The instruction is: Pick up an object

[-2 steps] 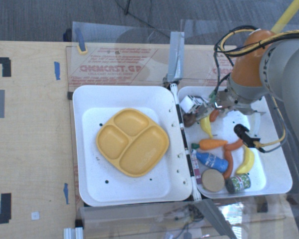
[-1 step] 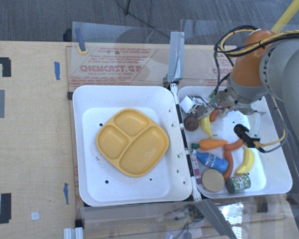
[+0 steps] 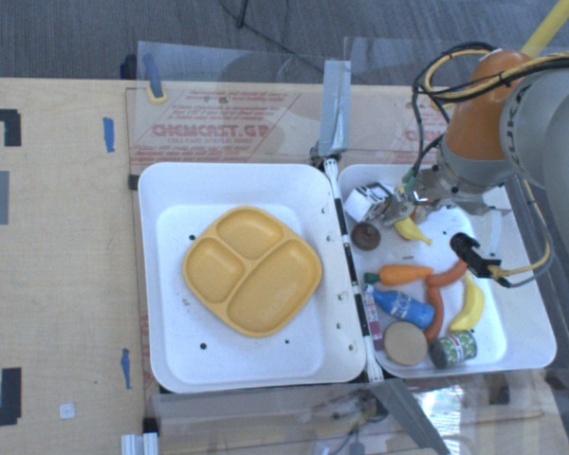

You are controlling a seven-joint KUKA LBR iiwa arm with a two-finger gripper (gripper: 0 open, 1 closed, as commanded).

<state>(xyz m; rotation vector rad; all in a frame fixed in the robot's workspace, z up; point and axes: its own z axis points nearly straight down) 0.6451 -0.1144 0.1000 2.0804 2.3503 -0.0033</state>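
A green can (image 3: 454,348) and a tan round lid (image 3: 406,344) lie at the near edge of the right bin (image 3: 531,344).
The gripper (image 3: 395,204) hangs over that bin's far left corner; whether its fingers are spread cannot be told. A small yellow banana (image 3: 412,229) lies just beside it. The left bin (image 3: 161,254) holds a yellow divided plate (image 3: 252,270).

A robotics lab: taped wooden bench (image 3: 47,282) (cables trailing) bearing white bins (image 3: 161,349).

The wooden bench (image 3: 57,282) is carrying two white bins side by side, the left bin (image 3: 166,349) and the right bin (image 3: 526,344), with blue tape marks (image 3: 108,135) sticking to its surface.
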